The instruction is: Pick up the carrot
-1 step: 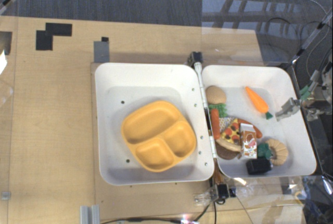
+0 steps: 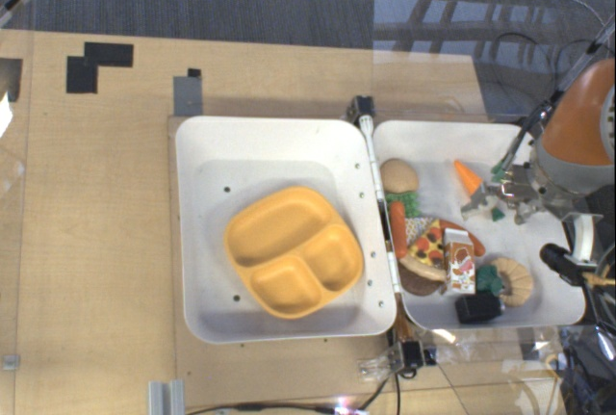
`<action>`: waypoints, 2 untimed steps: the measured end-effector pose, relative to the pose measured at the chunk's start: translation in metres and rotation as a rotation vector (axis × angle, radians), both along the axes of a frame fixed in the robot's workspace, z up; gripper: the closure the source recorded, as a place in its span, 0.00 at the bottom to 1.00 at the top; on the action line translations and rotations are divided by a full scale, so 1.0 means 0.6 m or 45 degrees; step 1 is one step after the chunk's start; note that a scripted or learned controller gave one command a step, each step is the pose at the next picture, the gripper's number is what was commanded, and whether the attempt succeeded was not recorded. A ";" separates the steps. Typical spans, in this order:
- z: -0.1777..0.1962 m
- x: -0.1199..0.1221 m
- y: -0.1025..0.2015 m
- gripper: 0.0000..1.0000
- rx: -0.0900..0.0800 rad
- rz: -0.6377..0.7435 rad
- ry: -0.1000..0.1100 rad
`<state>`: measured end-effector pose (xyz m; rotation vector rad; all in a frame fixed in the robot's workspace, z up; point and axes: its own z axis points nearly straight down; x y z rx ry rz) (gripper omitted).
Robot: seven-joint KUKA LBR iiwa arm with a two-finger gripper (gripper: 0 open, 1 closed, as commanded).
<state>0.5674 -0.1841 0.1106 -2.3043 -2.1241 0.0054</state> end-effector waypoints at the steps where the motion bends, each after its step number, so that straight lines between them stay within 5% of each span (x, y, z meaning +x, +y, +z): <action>1: -0.040 0.061 0.018 0.00 -0.006 -0.225 -0.021; 2: -0.017 0.067 0.020 1.00 -0.006 -0.215 -0.032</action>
